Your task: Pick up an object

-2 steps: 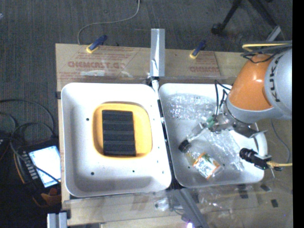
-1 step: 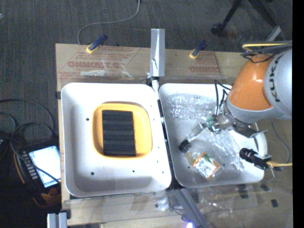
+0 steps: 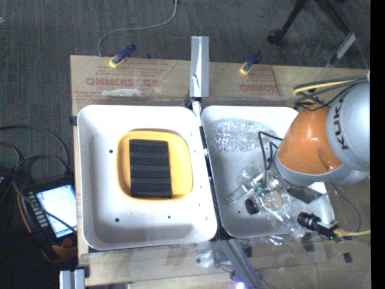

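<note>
Camera view is looking down on a wooden bench (image 3: 138, 80) carrying two white bins side by side. Left bin (image 3: 96, 179) is holding a yellow tray (image 3: 183, 161), lying flat near the bin's middle, with a black ribbed block (image 3: 150, 168) sitting inside it. Right bin (image 3: 231, 215) is sitting under the arm (image 3: 313, 143), which is reaching in from the right, its orange band covering the bin's right half.

Gripper (image 3: 261, 191) is hanging low over the right bin's middle, just beside a tangle of clear plastic pieces (image 3: 277, 205) near the bin's front. Glare and clear parts are blurring this spot, so whether the gripper is open, closed or gripping anything cannot be told. A crinkled clear wrap (image 3: 234, 134) is lying at the back of the right bin, apart from the gripper.

A metal post (image 3: 199, 65) is standing at the back, between the bins. Two blue and yellow clamps (image 3: 122, 55) (image 3: 250, 62) are gripping the bench's back edge, one on each side of the post.
</note>
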Controlling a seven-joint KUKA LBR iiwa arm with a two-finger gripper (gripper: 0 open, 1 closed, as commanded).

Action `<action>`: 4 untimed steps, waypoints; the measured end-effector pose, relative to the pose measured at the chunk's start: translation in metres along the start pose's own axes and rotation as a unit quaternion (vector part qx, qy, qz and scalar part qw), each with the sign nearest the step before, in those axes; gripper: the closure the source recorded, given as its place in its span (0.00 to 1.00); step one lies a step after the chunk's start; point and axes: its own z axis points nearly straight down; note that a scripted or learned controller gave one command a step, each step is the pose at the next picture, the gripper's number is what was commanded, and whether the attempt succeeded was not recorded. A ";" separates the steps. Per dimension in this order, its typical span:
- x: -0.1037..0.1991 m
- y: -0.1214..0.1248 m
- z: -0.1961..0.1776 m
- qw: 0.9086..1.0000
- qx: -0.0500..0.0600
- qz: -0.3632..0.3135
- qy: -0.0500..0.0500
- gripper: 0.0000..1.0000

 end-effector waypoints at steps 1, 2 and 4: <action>0.000 0.001 -0.009 1.000 -0.001 0.000 0.001 1.00; -0.015 0.039 -0.108 1.000 0.011 0.009 0.004 1.00; -0.061 0.102 -0.174 0.994 0.010 -0.106 0.005 1.00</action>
